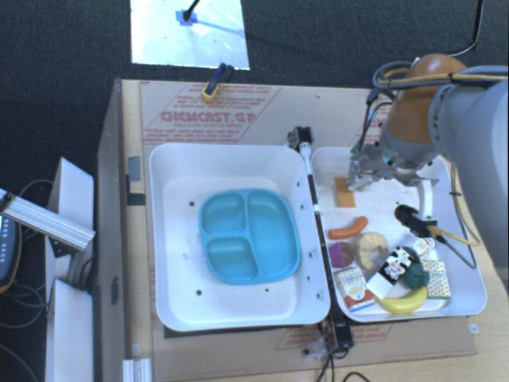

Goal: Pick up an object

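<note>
My gripper (357, 179) hangs over the back left part of the right bin (474, 286), just above and to the right of a flat orange block (343, 192). Nothing shows in its grasp. Nearer the front lie a red-orange sausage (348, 228), a purple piece (340, 254) and a tan bagel (371, 249). A black-and-white toy (395, 265), a green lump (414, 274), a yellow banana (402, 301) and a small carton (351, 285) crowd the front of that bin.
The left bin (171, 213) holds a blue divided plate (248, 235). A black rail (315, 205) runs between the two bins. My grey arm (469, 110) reaches in from the right over the right bin's back corner.
</note>
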### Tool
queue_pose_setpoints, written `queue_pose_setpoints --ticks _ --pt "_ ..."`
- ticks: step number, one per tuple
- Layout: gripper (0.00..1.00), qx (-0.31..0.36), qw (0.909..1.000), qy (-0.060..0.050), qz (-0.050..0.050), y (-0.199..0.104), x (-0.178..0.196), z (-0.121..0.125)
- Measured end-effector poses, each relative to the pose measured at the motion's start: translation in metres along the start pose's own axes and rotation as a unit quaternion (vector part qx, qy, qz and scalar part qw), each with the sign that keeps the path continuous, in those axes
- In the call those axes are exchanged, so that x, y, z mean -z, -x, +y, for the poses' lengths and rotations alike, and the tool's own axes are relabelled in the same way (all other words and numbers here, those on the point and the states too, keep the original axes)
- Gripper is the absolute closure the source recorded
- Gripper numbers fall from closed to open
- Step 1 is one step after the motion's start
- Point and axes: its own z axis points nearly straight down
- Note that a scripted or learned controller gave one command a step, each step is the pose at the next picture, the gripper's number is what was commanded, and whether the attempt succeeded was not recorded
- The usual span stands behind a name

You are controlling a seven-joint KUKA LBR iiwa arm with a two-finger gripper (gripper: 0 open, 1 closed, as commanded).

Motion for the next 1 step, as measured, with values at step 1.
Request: queue_pose_setpoints --ticks 1 --pt "1.00 -0.001 1.0000 -0.006 0.000 -0.0214 0.0854 -0.0747"
